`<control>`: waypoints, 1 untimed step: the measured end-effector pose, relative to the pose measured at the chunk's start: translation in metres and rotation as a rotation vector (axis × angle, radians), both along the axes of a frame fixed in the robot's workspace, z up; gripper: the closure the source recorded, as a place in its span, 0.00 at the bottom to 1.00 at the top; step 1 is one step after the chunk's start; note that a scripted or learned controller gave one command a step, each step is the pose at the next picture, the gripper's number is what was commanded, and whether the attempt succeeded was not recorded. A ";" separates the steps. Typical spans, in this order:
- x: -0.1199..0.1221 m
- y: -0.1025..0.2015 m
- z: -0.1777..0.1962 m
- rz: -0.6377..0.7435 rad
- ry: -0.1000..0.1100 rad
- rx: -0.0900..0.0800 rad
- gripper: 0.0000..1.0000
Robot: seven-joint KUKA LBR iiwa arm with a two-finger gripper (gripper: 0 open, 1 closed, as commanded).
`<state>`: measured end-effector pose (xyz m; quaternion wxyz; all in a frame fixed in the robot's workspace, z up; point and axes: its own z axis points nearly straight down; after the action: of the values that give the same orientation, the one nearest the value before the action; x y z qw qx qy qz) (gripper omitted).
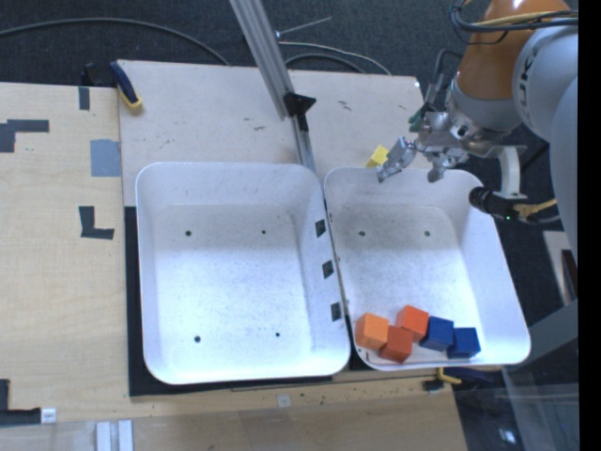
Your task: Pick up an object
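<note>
Camera view: I see the gripper (410,163) poised over the far rim of the right bin (488,252), fingers spread, grasping nothing. Just beside it on the bench lies a yellow block (378,156). Orange blocks (387,332) and blue blocks (449,335) cluster touching in the bin's near corner, well apart from the gripper.

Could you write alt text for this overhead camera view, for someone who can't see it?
A grey robot arm's end effector hovers over the far edge of the right bin, whose near corner holds orange blocks and blue blocks. The left bin sits alongside.
</note>
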<state>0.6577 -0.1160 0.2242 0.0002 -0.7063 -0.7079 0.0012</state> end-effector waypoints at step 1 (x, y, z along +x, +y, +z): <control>0.021 -0.025 -0.113 -0.002 0.008 0.001 0.00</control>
<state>0.6789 -0.1415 0.1116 0.0031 -0.7070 -0.7072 0.0036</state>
